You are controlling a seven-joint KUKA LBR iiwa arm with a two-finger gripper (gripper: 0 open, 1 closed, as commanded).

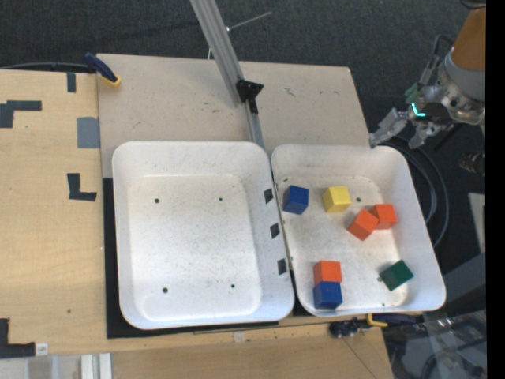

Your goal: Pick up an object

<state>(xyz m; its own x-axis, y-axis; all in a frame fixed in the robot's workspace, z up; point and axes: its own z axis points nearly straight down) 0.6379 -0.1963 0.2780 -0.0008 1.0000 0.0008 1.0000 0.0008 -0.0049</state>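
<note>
- Sitting in the right bin (418, 212) are all the blocks, so any of them could be the pick: a blue cube (296, 199) near the bin's left edge toward the far side, with a yellow cube (337, 198) just beside it.
- Two orange cubes (372, 220) touch each other closer to the right edge, one a bit tilted.
- Near the front-left corner an orange block (327, 271) sits right against another blue block (327, 294).
- A dark green cube (396, 275) is over by the front-right corner, on its own.
- The left bin (126, 212) sits edge to edge with the right one.
- The gripper (406, 125) hangs outside the right bin, just past its far-right corner, well apart from every block. Fingers look spread, with nothing between them.
- A metal rail (225, 46) runs slantwise across the bench's far side.
</note>
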